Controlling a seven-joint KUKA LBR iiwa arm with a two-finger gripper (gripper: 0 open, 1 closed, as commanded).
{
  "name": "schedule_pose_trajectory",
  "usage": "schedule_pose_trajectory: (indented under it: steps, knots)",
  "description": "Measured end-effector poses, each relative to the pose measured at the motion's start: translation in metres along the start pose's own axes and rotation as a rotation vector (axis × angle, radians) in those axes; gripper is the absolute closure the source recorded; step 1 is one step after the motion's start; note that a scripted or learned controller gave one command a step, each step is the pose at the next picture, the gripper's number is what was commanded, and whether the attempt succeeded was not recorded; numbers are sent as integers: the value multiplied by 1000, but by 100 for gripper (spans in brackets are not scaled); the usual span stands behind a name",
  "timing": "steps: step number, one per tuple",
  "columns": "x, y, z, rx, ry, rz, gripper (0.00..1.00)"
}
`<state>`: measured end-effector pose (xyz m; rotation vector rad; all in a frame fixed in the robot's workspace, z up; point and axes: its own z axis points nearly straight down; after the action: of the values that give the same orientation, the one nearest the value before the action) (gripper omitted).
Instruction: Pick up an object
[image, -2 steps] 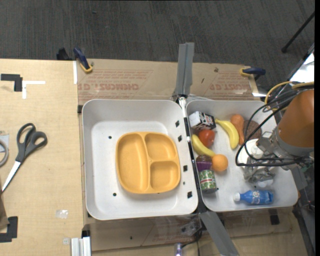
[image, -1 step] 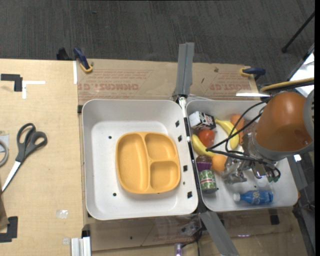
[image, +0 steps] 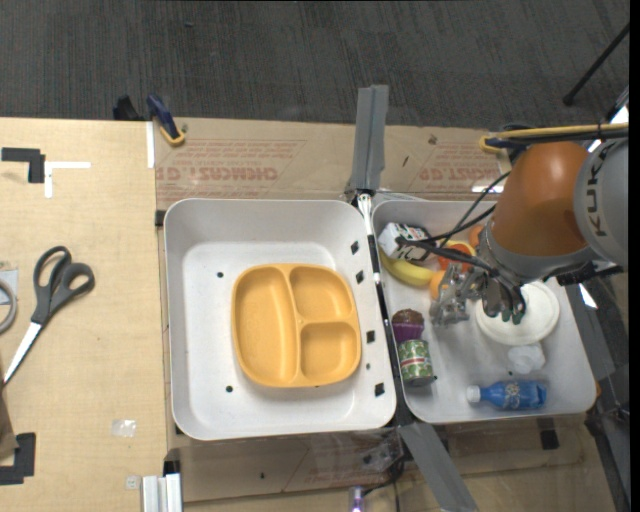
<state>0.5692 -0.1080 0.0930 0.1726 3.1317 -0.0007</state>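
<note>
One blue bottle (image: 508, 394) is seen lying at the front of the right bin (image: 570, 395), with one can (image: 413, 348), one banana (image: 412, 268) and one white cup (image: 522, 312) behind. One yellow tray (image: 296, 324) is held by the left bin (image: 190, 330). Over the right bin the gripper (image: 476, 298) is poised; whether its fingers are spread cannot be told. One pair of scissors (image: 45, 296) is left on the bench.

A divided tray (image: 296, 325) lies in the left bin (image: 190, 330); right of that bin sit a can (image: 412, 350) and a bottle (image: 508, 394).

Bright even overhead light, soft shadows, slightly soft focus.
</note>
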Motion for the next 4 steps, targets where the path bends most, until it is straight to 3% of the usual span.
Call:
schedule_pose_trajectory:
  steps: [1, 2, 3, 4]
  knots:
    - [-34, -82, -109, 1, 0, 125, 100]
    - [-37, -6, -205, 0, 0, 94, 100]
    - [-46, 58, -270, -1, 0, 104, 100]
    - [-33, -23, -254, 0, 2, -83, 100]
